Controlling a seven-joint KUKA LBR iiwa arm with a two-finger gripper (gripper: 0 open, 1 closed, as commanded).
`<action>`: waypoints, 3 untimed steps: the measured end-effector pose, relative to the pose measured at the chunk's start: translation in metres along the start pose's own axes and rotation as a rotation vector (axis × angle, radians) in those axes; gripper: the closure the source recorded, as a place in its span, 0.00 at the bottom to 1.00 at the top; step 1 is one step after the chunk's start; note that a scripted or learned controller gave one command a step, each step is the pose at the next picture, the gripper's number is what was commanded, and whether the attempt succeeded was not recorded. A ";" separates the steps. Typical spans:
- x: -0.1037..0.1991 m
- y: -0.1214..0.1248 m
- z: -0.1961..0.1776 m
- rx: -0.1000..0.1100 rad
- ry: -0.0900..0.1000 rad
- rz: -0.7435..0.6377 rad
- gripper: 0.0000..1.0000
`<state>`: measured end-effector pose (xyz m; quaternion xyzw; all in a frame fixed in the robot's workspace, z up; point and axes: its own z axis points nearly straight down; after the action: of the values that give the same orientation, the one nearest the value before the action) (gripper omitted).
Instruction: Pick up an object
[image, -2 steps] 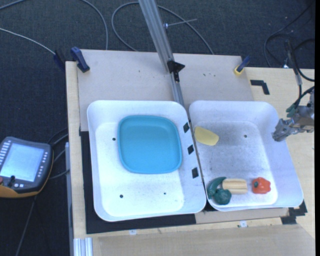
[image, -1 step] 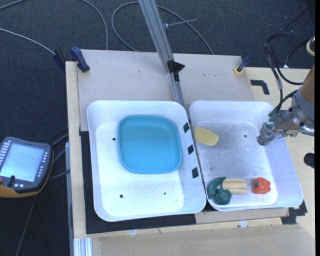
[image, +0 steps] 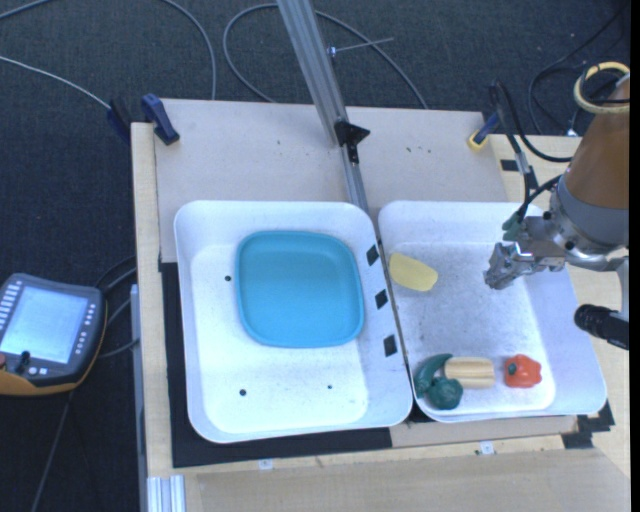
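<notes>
From above, my gripper (image: 503, 268) hangs over the right bin (image: 440, 225), toward its far right part, with my grey wrist and orange band reaching in from the right. I cannot tell whether my fingers are open or closed; they look like one dark grey cluster against the white floor, and I see nothing between them.

In the same bin, a pale yellow piece (image: 413, 272) lies at the far left, near the wall shared with the left bin (image: 200, 300), well apart from my gripper. Along the near wall sit three things in a row: a green piece (image: 438, 381) at the left, a tan block (image: 470, 372) touching it in the middle, and a red pepper (image: 521, 371) just beside that on the right. All three lie nearer than my gripper and apart from it.

The left bin holds a blue plate (image: 300, 288), flat, in its far right part.

Both bins rest on the bench (image: 250, 150). A handheld screen (image: 45, 330) lies off the bench at the left.
</notes>
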<state>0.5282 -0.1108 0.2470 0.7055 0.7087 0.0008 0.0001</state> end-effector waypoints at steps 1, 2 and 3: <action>0.052 -0.008 0.010 0.002 0.000 0.000 1.00; 0.095 -0.013 0.011 0.001 0.000 0.000 1.00; 0.144 -0.009 0.020 0.002 0.000 0.000 1.00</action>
<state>0.5185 0.0332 0.2275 0.7054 0.7088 0.0001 -0.0006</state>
